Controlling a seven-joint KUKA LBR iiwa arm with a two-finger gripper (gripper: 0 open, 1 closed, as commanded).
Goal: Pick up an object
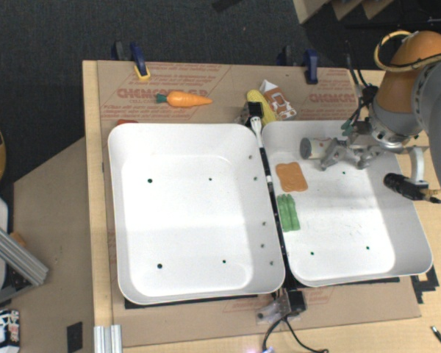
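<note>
My gripper [345,160] hangs low over the back of the right bin [397,259], its two grey fingers spread open with nothing between them. Just left of it lies a small grey cylinder [306,148], apart from the fingers. Further left and nearer the front, a flat orange-brown slice [291,176] lies close to the bin's left wall. A green ridged piece [288,212] lies just in front of the slice.
The left bin [132,197] adjoins the right one. Behind the bins, on the brown board, lie a toy carrot [185,100], a yellow banana-like thing [259,100] and a small red-and-white box [279,103]. Two blue clamps [140,61] hold the board's back edge.
</note>
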